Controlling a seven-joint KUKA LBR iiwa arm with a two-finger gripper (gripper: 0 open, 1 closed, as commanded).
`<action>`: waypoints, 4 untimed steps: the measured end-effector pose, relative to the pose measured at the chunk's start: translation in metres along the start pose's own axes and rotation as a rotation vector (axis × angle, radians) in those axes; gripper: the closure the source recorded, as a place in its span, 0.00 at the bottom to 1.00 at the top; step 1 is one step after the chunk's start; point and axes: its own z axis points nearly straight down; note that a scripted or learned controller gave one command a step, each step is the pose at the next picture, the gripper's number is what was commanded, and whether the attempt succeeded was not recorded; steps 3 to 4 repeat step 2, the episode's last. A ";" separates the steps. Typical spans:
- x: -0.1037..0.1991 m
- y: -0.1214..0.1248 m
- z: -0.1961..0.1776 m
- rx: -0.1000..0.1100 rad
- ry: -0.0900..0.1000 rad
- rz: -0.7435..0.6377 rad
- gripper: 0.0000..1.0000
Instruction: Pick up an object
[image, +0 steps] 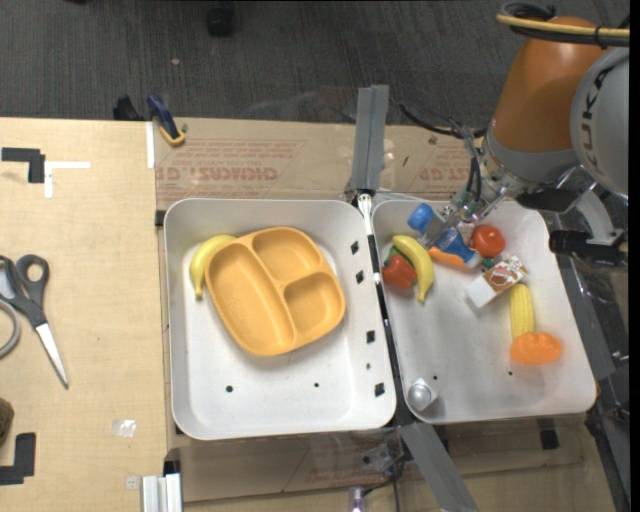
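My gripper (458, 218) hangs low over the far middle of the right bin (570, 390), below the orange wrist band. Its tip is just above a blue item (452, 244) and beside a blue cup (420, 215). Right next to it are an orange carrot (457, 260) and a red tomato (488, 240). Further left lie a banana (416, 262) and a red pepper (398, 272). A white carton (496, 279), a corn cob (521, 309), an orange fruit (536, 348) and a silver can (420, 395) lie toward the front.
The left bin (200, 400) holds an orange divided plate (275, 290) with a second banana (204, 262) along its left rim. Scissors (35, 310) lie on the wooden bench at the left. A grey bar (368, 140) runs behind the bins.
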 end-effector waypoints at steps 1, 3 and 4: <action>-0.014 0.040 -0.067 0.001 -0.001 0.222 1.00; 0.051 0.027 -0.008 0.004 0.003 0.289 1.00; 0.051 0.027 -0.008 0.004 0.003 0.289 1.00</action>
